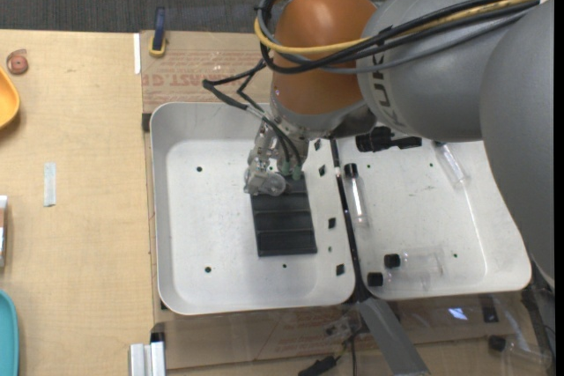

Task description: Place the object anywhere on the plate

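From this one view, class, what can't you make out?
- Hand: small and dark; the wrist covers its top.
- Dark ridged slab in the left bin: what it is stays unclear.
- Right bin: the arm hides its far corner.

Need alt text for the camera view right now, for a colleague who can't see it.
The grey-and-orange arm reaches over the left white bin, its gripper at the top edge of a dark ridged rectangular object lying flat there. The right bin holds small clear and black pieces.
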`<state>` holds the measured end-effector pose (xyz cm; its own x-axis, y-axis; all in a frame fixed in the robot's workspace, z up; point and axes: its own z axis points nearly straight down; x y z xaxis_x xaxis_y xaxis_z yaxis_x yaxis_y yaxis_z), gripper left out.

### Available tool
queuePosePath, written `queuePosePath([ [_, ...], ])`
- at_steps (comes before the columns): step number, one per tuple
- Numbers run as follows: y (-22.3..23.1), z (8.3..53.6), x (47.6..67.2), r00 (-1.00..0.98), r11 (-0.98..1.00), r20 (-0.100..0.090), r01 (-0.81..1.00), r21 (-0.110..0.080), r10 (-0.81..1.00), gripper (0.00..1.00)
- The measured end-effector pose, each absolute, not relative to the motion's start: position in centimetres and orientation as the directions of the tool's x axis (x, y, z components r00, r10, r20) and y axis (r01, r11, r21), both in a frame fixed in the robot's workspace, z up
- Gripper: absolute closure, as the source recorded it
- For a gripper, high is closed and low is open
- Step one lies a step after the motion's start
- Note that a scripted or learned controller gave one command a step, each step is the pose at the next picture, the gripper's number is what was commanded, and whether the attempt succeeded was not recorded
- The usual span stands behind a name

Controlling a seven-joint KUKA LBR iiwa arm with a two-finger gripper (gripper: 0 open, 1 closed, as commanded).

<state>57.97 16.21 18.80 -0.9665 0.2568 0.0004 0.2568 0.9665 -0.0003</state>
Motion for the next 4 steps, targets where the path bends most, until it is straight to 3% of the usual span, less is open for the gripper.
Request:
queuePosePath([
  [1,18.4,31.7,56.8,-0.995,0.995,-0.002,-0.101,0.001,-0.101,1.0],
  [2,21.6,26.9,57.1,-0.91,0.91,-0.001,-0.415,0.001,-0.415,1.0],
  [3,22.7,25.5,60.2,-0.905,0.905,-0.003,-0.426,0.002,-0.426,1.0],
  [4,22.7,22.8,56.8,-0.851,0.851,-0.001,-0.525,0.001,-0.525,1.0],
])
